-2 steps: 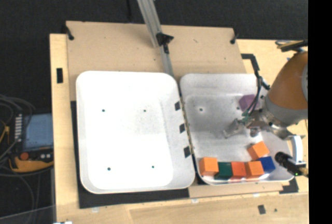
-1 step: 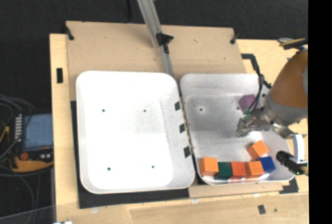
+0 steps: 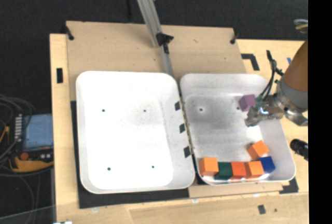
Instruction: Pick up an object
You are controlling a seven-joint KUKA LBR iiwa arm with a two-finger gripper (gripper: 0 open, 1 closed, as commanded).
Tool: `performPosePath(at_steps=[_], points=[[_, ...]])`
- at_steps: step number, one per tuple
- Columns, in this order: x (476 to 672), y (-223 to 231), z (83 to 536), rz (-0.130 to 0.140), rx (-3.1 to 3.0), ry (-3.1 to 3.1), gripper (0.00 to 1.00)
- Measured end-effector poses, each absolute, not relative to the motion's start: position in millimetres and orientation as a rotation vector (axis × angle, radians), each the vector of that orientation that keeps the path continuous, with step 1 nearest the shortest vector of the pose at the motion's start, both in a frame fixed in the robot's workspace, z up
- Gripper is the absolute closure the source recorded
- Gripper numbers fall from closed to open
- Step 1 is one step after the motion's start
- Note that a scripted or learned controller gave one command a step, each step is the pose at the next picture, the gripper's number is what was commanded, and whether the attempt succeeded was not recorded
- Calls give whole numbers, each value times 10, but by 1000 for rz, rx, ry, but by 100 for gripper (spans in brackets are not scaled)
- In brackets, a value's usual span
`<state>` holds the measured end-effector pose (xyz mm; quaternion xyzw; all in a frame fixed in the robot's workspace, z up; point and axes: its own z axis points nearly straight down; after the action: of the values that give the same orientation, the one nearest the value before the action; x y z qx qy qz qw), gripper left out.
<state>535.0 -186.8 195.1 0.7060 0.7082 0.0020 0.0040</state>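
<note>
My gripper (image 3: 253, 117) hangs over the right part of the right bin (image 3: 218, 88), reaching in from the right. A purple block (image 3: 247, 100) lies just above and left of the gripper tip, very close to it; I cannot tell whether they touch. An orange block (image 3: 258, 149) lies tilted below the gripper. Along the bin's front wall runs a row of blocks: orange (image 3: 209, 165), green (image 3: 224, 169), orange (image 3: 238, 168), orange (image 3: 254, 168) and blue (image 3: 267, 164).
The left bin (image 3: 127, 129) sits beside the right one, joined by small clips at the shared edge. A slanted metal rail (image 3: 148, 8) runs down from the top toward the bins. A blue device and cables (image 3: 36, 132) lie off the bench's left edge.
</note>
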Motion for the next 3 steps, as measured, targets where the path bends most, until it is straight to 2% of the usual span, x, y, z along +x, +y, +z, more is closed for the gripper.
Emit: performPosePath(at_steps=[1, 2, 3], points=[[5359, -1877, 2600, 7, 2210, 2220, 100], [5373, -1884, 2998, 5, 2211, 2224, 100], [5296, -1337, 2982, 1, 2214, 2227, 100]])
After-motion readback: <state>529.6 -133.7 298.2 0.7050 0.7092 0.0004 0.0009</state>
